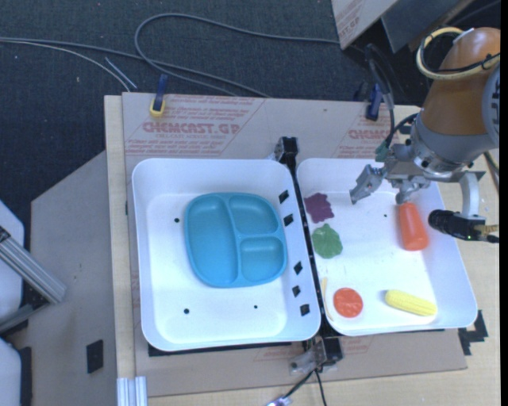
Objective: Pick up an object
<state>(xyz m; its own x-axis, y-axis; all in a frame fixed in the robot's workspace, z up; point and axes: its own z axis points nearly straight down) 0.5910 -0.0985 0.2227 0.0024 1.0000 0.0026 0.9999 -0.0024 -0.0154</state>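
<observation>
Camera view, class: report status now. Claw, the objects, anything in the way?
Claw open, nothing between its fingers, above right bin. Carrot closest, just beside it. Grapes, broccoli, tomato, corn lie apart; nothing blocking.

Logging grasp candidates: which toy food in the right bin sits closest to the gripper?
The orange carrot, just below the gripper; the other pieces lie farther off.

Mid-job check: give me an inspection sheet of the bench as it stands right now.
Surface: two white bins side by side, left bin, right bin.
Job's things: in right bin, purple piece, green piece, orange carrot, red-orange round piece, yellow corn.
Clutter: blue divided tray in left bin.
Grippers: gripper over right bin's far side, holding nothing.
Cables: grey cables on floor beyond bench.
Surroundings: dark floor, cardboard box.
</observation>
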